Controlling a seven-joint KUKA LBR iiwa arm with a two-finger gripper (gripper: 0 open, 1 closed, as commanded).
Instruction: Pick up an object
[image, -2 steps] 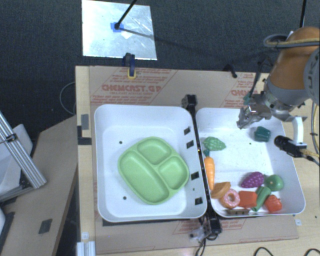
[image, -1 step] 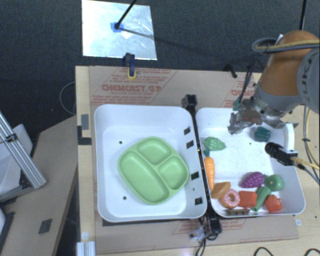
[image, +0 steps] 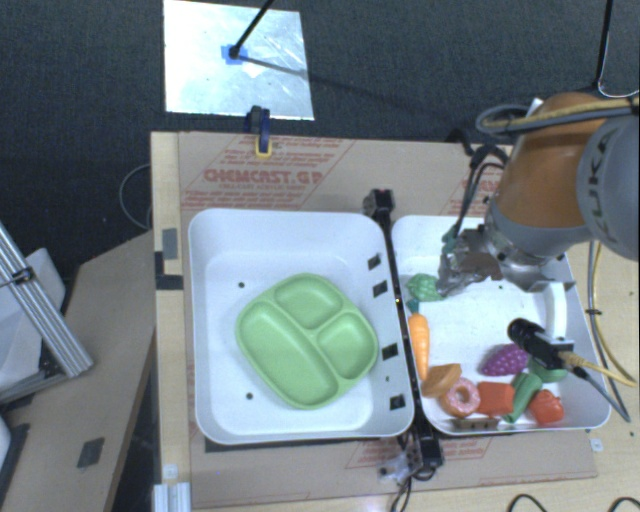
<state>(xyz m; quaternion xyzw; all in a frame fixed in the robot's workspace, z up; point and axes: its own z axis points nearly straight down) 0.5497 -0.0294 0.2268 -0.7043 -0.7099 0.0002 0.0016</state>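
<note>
Green toy (image: 423, 288) beside gripper (image: 452, 282); touching or apart unclear

gripper (image: 452, 283) over right bin (image: 585, 405), green plate (image: 306, 340) left

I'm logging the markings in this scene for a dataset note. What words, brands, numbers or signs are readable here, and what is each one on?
"CHEMCAST GP", red print, somewhat blurred, on the brown paper-covered board under the two shallow white bins.
Further red print on the same board by the front edge and the right corner: too small and blurred to read.
Dark lettering on the grey arm at the right edge: cut off, unreadable.
</note>
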